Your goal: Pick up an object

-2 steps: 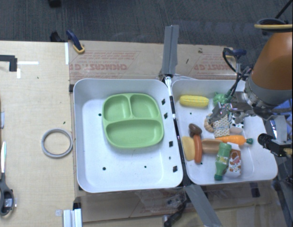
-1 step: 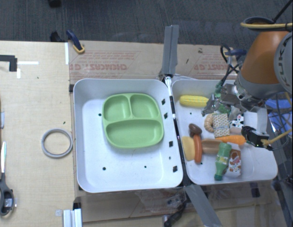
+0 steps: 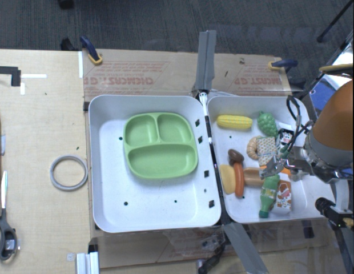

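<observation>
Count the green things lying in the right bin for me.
2. A green plastic bottle lies near the front of the shallow white right-hand bin, under the pincer; a green bumpy toy vegetable sits near the back. The arm may hide more.

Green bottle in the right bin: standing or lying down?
Lying down. The green bottle rests flat on the right bin floor, its length along the floor, beside a small carton, just under the pincer.

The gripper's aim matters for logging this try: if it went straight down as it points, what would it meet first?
Most likely the green bottle, lying just under the gripper in the right bin; depth is unclear from above.
</observation>
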Motion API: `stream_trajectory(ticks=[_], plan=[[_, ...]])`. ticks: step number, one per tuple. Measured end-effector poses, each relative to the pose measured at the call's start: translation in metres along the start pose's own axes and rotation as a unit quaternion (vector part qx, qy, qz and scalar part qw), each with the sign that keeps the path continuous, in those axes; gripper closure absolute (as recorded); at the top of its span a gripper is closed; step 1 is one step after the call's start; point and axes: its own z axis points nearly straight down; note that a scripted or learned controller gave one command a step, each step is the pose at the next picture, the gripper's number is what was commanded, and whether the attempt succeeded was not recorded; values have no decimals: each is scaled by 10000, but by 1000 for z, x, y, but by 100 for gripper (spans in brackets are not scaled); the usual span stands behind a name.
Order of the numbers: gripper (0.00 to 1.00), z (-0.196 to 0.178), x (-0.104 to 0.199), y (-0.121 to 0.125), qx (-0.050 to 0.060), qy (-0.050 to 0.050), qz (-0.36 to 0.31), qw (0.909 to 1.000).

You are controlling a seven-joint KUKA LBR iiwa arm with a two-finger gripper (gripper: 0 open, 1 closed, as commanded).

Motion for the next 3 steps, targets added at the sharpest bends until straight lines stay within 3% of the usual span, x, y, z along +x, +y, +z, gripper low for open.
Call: stream_trajectory(ticks=[1, 2, 3], plan=[[0, 53, 34, 76, -30, -6, -270, 9996], [0, 66, 11, 160, -17, -9, -60, 10000], [0, 72, 51, 169, 162, -21, -1152, 9932]])
